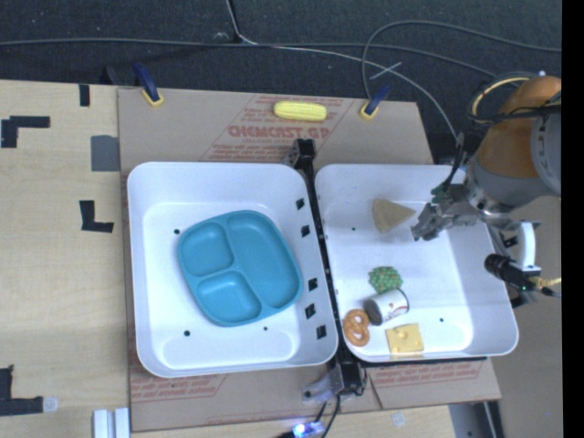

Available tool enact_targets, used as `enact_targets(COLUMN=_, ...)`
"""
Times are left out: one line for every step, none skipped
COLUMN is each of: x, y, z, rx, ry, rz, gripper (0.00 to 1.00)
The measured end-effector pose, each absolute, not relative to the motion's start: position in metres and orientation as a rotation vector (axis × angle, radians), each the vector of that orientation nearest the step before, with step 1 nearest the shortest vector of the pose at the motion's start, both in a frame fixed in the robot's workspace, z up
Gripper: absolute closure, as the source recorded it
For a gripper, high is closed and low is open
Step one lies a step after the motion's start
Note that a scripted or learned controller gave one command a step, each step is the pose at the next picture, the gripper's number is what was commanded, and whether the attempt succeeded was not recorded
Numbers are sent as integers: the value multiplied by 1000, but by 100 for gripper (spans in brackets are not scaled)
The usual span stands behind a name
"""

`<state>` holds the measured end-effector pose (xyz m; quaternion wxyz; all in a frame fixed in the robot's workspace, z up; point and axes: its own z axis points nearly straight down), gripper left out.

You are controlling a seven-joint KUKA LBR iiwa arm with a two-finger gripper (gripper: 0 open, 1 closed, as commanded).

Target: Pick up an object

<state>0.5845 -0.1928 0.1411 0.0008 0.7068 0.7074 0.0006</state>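
Nearest, against the near edge of the right bin (pixel 456 286): yellow square piece (pixel 404 338). Just left of it, toward the near left corner, orange ring (pixel 356 327), touching or all but touching a small white cylinder (pixel 389 307). Behind those, nearer the bin's middle, green knobbly lump (pixel 384 277). Alone in the far half, tan wedge (pixel 392 214), flat on the floor. In the left bin (pixel 155 263), only a blue divided plate (pixel 239 267). Beyond both bins, on the cardboard by its far edge, yellow oblong thing (pixel 299 110).

Gripper (pixel 429 223) low over the far right part of the right bin, just beside the wedge's right end. Cannot tell how far open, nor whether anything is held; too dark and small against the wrist.

Likely step: closing in on the tan wedge as the object to lift. Advice for doing it well:

- Centre over the wedge's broad part rather than its thin tip.
- Come straight down, not at a slant, to avoid nudging it toward the bin's left wall.
- Go right to the floor before closing; probably thin, so easy to skim over.
- Close across the narrow width, not the length.
- Lift slowly and check for the wedge in the grasp before counting the pick as done.
- Keep away from the cluster at the near edge; crowded, and prone to grabbing two things or none.
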Motion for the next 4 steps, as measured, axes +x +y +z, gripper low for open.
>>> enact_targets(x=584, y=-196, z=204, rx=2217, ry=2219, rz=4, gripper=100)
enact_targets(x=589, y=-187, z=253, rx=2215, ry=2222, rz=4, gripper=100)
enact_targets(x=605, y=-131, z=252, rx=2214, ry=2229, rz=2, gripper=100)
enact_targets(x=611, y=-82, z=237, rx=2216, ry=2229, rz=-1, gripper=100)
